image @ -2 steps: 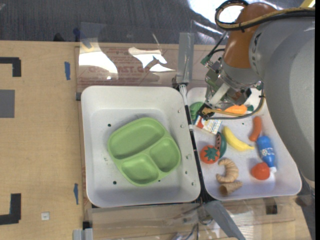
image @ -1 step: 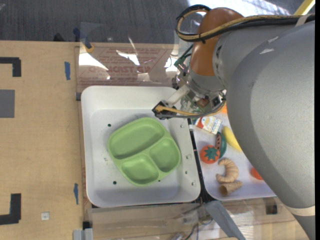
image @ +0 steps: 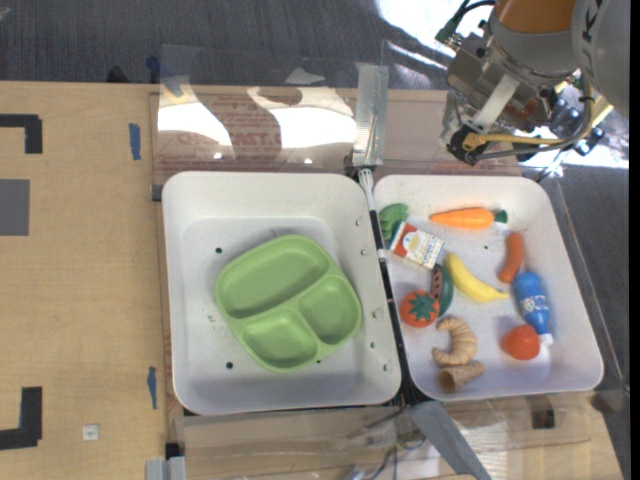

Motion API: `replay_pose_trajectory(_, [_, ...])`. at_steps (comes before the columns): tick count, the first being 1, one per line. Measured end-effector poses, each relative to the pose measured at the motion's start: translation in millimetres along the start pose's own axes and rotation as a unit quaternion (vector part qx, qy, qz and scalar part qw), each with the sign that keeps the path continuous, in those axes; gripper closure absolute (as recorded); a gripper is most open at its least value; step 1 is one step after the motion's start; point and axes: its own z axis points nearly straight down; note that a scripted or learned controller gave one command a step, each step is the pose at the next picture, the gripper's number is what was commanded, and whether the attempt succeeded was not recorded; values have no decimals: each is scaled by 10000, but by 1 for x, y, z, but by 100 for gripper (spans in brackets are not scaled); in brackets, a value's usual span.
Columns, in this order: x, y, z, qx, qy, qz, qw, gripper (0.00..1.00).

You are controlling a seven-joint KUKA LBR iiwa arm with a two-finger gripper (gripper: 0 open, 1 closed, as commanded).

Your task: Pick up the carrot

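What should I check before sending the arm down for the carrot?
1. Carrot in view, lying flat in the right bin: ok.
2. Nothing lying on the carrot: ok.
3. Neighbours apart from it: carton and banana near, not touching: ok.
4. Gripper over the carrot: not ok, it hangs beyond the bin's far rim.
5. Gripper state: cannot tell.

Hand [image: 482,103] tilted, upper right.
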Motion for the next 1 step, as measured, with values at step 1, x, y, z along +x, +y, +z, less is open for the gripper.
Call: replay_pose_trajectory(1, [1,-2,5,33,-35,-15,10000,0])
